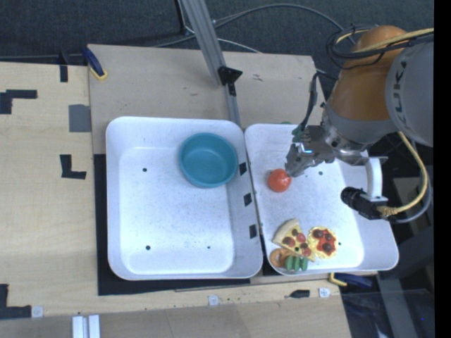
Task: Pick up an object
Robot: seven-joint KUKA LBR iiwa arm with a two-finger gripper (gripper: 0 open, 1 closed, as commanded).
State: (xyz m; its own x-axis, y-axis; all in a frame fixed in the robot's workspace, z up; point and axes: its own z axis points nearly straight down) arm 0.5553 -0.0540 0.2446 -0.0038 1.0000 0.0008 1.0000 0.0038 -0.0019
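- Because the red ball (pixel 279 181) lies just beside the tool (pixel 299 162), I judge that the step in hand is the reach for it, and the ball is not yet taken.
- The ball rests on the floor of the right bin (pixel 366 248), near the bin's left wall, a little below and left of the tool.
- Whether the tool is spread or pressed together I cannot tell; the wrist hides this part from above.
- To do this step well, I would bring the tool straight over the ball before I lower it, because a round thing rolls away if it is pushed from one side.
- I would also keep away from the left wall, so that the tool does not strike it.
- Two pizza slices (pixel 308 243) lie well apart at the near edge of the same bin.
- The left bin (pixel 169 252) holds a blue bowl (pixel 208 160).
- Both bins stand on a pale wooden desk (pixel 42 210), with dark carpet (pixel 84 9) behind it.
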